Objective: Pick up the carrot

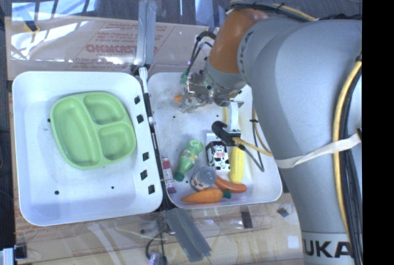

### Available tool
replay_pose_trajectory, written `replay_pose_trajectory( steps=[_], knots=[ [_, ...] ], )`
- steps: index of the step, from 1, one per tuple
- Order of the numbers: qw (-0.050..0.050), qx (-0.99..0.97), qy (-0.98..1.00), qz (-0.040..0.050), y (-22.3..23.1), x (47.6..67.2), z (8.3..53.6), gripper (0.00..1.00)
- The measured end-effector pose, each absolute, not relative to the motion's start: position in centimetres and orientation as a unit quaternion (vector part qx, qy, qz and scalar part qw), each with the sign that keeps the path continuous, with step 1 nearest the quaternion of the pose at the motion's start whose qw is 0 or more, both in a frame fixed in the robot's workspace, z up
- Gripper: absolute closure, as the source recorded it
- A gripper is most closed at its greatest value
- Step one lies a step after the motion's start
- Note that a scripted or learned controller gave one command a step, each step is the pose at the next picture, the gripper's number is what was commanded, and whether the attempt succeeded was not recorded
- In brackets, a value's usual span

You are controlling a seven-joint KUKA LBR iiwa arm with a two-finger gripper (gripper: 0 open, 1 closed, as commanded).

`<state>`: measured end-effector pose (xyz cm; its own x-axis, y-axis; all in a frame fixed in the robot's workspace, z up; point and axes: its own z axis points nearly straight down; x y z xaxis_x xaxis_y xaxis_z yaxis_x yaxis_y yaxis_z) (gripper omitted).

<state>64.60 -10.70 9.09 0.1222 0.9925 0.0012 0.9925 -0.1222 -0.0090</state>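
We see the gripper (192, 95) at the right bin's (165, 128) twelve o'clock; its jaws we cannot tell; the carrot (203, 197) lies at six.

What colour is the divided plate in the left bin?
Light green, seen clearly in the camera view.

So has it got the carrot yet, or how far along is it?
Not yet. The carrot lies on the floor of the right bin, at its near edge, untouched. The claw is down at that bin's far end, well away from the carrot. Reaching it, gripping it and lifting it are all left.
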Motion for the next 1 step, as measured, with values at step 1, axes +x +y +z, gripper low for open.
replay_pose_trajectory(
  steps=[1],
  knots=[
    [0.001, -0.796, -0.605, 0.0009, -19.66, 65.65, 9.19, 0.0]
  ],
)
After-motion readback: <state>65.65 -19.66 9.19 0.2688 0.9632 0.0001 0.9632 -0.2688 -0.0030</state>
